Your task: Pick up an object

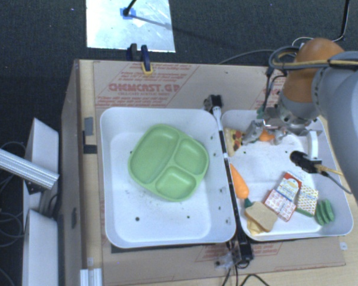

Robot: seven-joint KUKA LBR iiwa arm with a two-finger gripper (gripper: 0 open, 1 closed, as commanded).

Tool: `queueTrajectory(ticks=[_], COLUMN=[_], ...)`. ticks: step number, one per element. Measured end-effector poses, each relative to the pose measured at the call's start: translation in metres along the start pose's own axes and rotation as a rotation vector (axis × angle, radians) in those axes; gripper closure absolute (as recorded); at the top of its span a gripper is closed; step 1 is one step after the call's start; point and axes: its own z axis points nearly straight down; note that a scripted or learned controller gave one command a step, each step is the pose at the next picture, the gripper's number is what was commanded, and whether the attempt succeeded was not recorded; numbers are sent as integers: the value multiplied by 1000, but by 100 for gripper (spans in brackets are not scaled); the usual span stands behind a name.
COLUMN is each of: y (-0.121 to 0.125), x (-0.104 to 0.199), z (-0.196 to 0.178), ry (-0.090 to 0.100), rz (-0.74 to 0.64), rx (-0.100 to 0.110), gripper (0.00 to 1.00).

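Note:
My gripper (266, 132) is low over the far end of the right bin (340, 219). Its grey fingers (253, 128) stand apart, and a small orange object (266, 137) lies between them on the bin floor. The gripper is open, and I cannot tell whether the fingers touch the orange piece. A small yellow and red item (233, 139) lies just left of it by the bin wall. Nearer the front lie a carrot (240, 183), a bread slice (261, 217), a colourful printed box (287, 196) and a green pod (324, 211).
The left bin (116, 219) holds a pale green divided plate (169, 161), lying flat at its middle. A black divider rail (225, 159) runs between the two bins. The arm comes in from the right, above the right bin's far corner.

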Motion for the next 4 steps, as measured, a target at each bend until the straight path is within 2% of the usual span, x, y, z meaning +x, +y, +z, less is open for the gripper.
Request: queueTrajectory(ticks=[1,2,3,4], y=[-2,0,-1,-102], x=[0,65,64,34], z=[-5,-124,-122,-44], ry=[-1,0,-1,-1], rz=[1,-8,-7,-1], rx=[5,-41,-37,-30], gripper=[100,100,0,0])
